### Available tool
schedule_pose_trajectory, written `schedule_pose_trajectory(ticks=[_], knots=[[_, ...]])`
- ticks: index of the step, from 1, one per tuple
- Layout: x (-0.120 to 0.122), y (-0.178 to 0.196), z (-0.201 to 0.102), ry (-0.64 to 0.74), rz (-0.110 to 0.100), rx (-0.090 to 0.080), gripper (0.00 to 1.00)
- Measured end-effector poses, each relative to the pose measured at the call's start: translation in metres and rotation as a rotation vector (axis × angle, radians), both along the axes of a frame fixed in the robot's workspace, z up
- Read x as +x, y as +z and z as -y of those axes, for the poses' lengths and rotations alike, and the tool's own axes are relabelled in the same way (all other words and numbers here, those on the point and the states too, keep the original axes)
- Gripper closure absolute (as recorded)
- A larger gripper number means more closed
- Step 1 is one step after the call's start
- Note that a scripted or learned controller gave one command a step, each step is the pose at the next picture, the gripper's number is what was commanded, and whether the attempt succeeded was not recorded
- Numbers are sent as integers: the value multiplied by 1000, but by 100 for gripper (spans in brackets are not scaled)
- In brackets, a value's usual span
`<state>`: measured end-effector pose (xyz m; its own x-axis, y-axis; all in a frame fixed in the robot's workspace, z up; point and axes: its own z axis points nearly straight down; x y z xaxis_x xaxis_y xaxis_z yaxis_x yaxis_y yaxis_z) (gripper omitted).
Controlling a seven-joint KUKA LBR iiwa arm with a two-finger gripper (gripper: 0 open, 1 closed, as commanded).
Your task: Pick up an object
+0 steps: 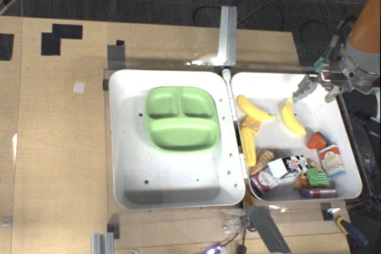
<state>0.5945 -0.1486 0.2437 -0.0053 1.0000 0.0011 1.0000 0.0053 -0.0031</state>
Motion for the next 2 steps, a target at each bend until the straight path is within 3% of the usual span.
schedule_pose_trajectory(ticks=[1, 2], knots=[[7, -149, 26, 155, 4, 0, 0], [7, -141, 25, 156, 3, 3, 100]])
